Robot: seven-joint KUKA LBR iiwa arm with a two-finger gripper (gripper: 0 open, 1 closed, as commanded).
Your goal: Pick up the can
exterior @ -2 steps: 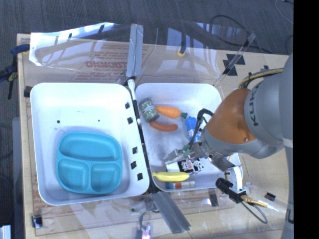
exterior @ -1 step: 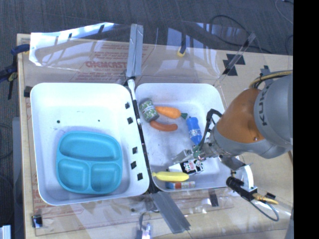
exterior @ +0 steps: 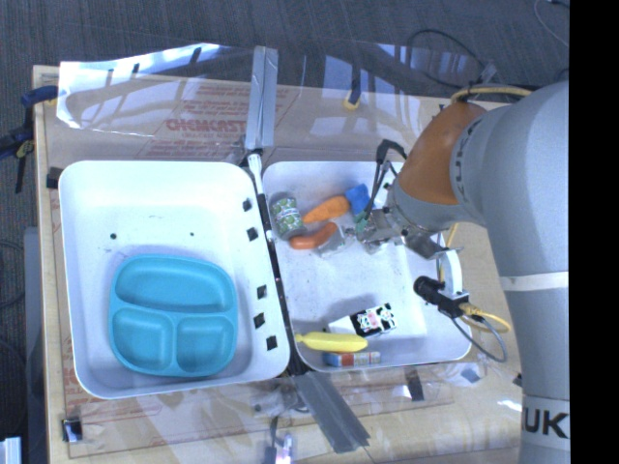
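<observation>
Can (exterior: 284, 215) lies on its side at top-left of the right bin (exterior: 411, 358), label unreadable. Beside it: two orange carrots (exterior: 326, 210), blue piece (exterior: 358, 197). Gripper (exterior: 372, 228) sits just right of these; open or closed — can't tell. Near front rim: banana (exterior: 330, 341), marker (exterior: 350, 359), black-white box (exterior: 373, 320). Left bin holds blue divided tray (exterior: 175, 314). Arm (exterior: 527, 162) lettering cut off: "UK".

can (exterior: 284, 214) – carrots (exterior: 324, 222) crowd right | left – bin wall (exterior: 253, 211)
</observation>
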